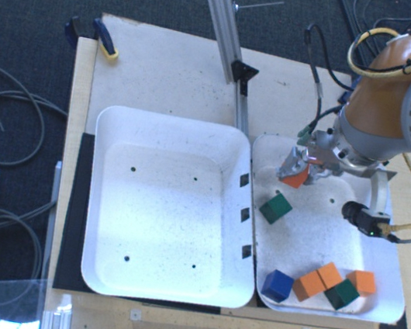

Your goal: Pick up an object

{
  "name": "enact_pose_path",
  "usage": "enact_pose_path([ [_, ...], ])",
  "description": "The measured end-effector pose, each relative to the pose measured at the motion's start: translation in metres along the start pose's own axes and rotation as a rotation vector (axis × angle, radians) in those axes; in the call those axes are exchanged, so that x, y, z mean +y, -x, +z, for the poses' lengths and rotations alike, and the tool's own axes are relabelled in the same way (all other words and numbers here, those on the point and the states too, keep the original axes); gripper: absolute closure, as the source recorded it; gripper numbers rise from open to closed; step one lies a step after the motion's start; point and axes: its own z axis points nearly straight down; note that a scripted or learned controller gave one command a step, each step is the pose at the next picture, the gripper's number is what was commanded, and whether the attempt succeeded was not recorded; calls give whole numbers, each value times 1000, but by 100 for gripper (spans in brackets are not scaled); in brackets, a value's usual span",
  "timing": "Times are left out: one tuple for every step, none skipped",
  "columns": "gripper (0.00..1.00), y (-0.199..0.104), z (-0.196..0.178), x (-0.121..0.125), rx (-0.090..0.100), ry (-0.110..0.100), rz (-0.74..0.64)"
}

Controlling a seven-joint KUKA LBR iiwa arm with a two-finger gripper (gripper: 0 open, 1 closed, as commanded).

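I count two white bins side by side on my bench: the left bin and the right bin, their inner rims touching down the middle. My arm comes in from the right, its orange band above the wrist, and hangs over the upper part of the right bin.

Six blocks in all, every one in or over the right bin. Two green: one green block alone mid-bin, one dark green block in the cluster by the lower rim. Three orange: two orange blocks flanking that dark green one, touching it, and a small orange-red block at the gripper. One blue block sits just left of the cluster, close to the lower-left corner.

The fingers appear closed on the orange-red block, near the bin's upper-left wall.

Room between the lone green block and the lower cluster is open floor.
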Motion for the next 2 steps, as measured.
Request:
enact_pose_path([
  [100, -45, 6, 5, -1, -8, 3],
  [100, -102, 5, -22, 0, -14, 2],
])
